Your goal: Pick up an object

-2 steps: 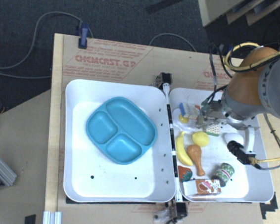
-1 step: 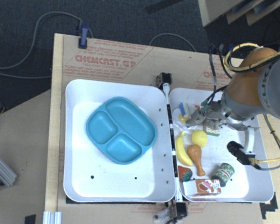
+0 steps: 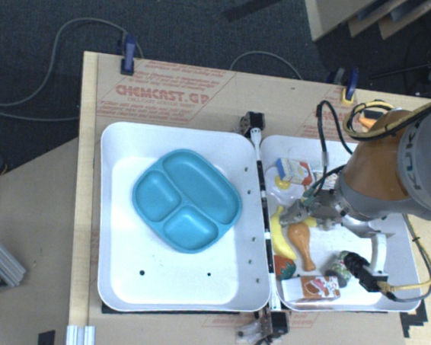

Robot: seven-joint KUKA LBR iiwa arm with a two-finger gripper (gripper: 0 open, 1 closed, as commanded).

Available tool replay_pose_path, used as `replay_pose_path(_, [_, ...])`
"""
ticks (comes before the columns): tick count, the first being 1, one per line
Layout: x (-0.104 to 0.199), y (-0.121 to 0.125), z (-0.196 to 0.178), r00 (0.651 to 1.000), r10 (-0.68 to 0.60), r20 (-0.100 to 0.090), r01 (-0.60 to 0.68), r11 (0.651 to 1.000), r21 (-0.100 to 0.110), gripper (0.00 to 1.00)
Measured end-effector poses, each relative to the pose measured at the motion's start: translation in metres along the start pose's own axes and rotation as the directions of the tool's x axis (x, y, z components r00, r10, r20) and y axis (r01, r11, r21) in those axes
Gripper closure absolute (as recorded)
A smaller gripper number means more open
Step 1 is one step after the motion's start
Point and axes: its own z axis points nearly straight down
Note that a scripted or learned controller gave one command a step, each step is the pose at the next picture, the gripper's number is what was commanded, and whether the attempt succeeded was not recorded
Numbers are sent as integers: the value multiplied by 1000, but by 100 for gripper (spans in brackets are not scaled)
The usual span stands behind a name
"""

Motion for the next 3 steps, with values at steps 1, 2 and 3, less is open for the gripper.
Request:
replay_pose_path(1, [0, -6, 0, 1000, -3, 0, 3, 1000, -1, 0])
replay_pose_path(2, [-1, -12, 0, 1000, -4, -1, 4, 1000, -1, 0])
replay_pose_path(3, [-1, -14, -8, 1000, -5, -1, 5, 1000, 3, 100])
